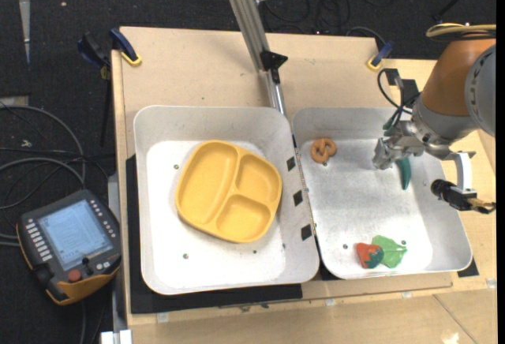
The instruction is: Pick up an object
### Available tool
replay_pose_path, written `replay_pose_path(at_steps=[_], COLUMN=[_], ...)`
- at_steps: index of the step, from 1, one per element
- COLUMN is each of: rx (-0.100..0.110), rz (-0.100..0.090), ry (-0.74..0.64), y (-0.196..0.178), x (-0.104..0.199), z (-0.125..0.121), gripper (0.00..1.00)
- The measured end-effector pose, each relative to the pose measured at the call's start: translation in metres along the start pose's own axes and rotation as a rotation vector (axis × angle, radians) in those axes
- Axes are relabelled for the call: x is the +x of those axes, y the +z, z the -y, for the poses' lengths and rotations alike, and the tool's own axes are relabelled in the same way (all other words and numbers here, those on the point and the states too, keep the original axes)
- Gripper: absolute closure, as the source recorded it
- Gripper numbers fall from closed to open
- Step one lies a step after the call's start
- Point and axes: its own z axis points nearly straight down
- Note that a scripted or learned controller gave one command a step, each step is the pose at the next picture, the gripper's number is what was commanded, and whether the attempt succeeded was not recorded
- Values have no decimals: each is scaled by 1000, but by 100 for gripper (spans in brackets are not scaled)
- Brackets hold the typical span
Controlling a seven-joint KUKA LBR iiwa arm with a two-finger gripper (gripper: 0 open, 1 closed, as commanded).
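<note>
Teal object (405, 172) hangs upright, long axis vertical, pointing down, clamped between the fingers (392, 151).

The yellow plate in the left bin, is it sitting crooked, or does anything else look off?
Yes, the yellow divided plate lies turned at an angle to the left bin's edges, though flat and unbroken. In the right bin, a pretzel-shaped piece and a red-and-green toy lie apart. Nothing looks spilled or damaged.
</note>
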Motion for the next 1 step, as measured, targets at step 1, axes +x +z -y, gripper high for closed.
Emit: replay_pose_path(at_steps=[1], rx=[-5], rz=[0], ry=[-1], y=[-63], x=[5], z=[-2], gripper=[100])
